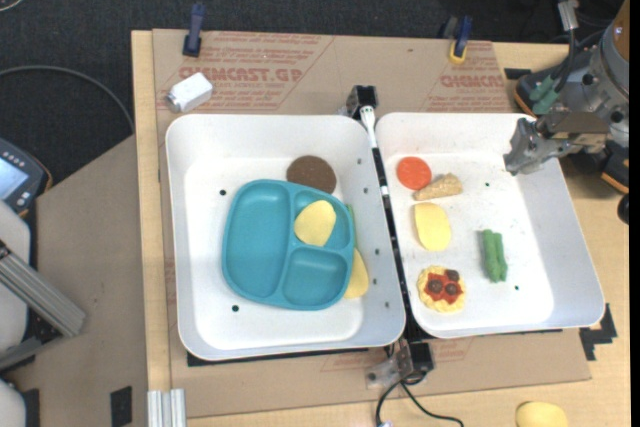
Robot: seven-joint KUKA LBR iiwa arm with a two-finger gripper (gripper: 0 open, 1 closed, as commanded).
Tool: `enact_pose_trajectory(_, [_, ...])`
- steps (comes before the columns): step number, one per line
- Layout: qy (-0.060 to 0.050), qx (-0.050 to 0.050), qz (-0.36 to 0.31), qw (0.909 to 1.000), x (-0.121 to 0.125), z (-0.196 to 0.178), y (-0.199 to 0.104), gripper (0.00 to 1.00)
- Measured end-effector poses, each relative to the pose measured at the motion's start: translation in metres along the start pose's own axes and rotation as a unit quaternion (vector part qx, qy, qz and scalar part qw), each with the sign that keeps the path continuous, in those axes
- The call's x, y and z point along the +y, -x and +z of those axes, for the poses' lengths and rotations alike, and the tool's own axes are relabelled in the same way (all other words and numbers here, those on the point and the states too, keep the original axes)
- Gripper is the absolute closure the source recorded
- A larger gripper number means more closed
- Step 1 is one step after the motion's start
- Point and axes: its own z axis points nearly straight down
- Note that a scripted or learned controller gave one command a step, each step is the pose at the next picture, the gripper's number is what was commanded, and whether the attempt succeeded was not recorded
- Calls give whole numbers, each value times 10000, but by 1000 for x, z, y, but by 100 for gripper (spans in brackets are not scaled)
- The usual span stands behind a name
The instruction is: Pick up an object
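Food pieces lie in my right white bin [560,245]: red disc [414,172], yellow slab [433,226], green pod [493,255]. My gripper [522,155] hangs at the far rim, spread unclear; descending here, I'd likely strike the wall and grasp nothing.

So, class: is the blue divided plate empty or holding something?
Holding something: a yellow piece lies in the blue divided plate's upper right compartment; its other compartments look bare.

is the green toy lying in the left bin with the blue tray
No, the green toy lies in the right bin, while the blue tray sits in the left bin.
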Motion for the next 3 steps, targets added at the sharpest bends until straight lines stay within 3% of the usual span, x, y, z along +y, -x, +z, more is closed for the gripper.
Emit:
enact_pose_trajectory(1, [63,3,13,10000,1,-138,-42,100])
enact_pose_trajectory(2, [-62,-8,41,10000,0,-93,-45,100])
enact_pose_trajectory(3, [-61,-1,-5,10000,0,-73,-137,100])
